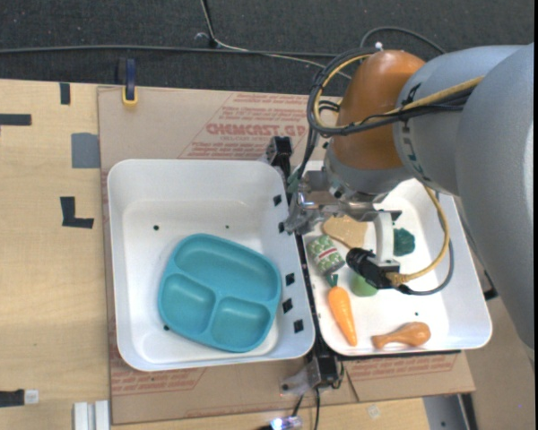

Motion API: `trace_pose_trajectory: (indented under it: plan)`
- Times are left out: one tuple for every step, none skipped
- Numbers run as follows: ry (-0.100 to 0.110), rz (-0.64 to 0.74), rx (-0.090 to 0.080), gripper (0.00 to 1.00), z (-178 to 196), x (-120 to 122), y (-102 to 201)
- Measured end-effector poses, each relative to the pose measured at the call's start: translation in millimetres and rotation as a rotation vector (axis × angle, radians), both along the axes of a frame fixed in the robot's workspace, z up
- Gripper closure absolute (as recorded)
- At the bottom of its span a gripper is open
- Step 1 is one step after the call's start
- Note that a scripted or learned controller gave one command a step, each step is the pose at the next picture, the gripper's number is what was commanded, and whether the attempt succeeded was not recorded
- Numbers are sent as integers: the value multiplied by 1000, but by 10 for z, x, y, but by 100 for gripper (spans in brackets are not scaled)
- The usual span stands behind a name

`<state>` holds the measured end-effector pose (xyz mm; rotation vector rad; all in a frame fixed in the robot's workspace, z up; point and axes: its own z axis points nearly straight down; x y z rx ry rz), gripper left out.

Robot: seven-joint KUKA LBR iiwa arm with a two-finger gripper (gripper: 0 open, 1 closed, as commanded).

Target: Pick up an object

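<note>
Okay, left to right. The left bin (pixel 130 195) has one thing in it, a blue divided plate (pixel 220 292), lying flat and low toward the near wall. It's wide and shallow with no edge sticking up, so I'd call it a poor target for a two-finger claw.

The right bin (pixel 471 316) is where your candidates are, bunched along its left side:
- a small green-and-white striped piece (pixel 325 252), just beside the dividing wall
- a tan flat slice (pixel 348 231), touching or overlapping the striped piece; I can't tell which
- an orange carrot (pixel 342 315), lying lengthwise on the bin floor nearer the front, apart from the pile
- a round green piece (pixel 366 284), half covered by black hardware and a cable
- a dark green lump (pixel 402 238) further right
- a tan-orange curved piece (pixel 402 336) alone by the front wall

The arm (pixel 448 124) comes in from the right and folds down over the back of that bin, with the gripper (pixel 341 209) low above the slice and the striped piece. The wrist body blocks the view, so you can't tell whether the claw is open, closed or holding anything.

My read: this is the descent or grasp stage over the cluster, with nothing visibly lifted. The pile is crowded and close to the wall, so a bump or a miss looks likely. The carrot sits in clearer space.
</note>
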<state>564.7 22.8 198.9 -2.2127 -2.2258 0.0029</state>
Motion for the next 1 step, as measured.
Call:
trace_pose_trajectory:
  plan:
    - [-2,3,1,100,80,-119,634]
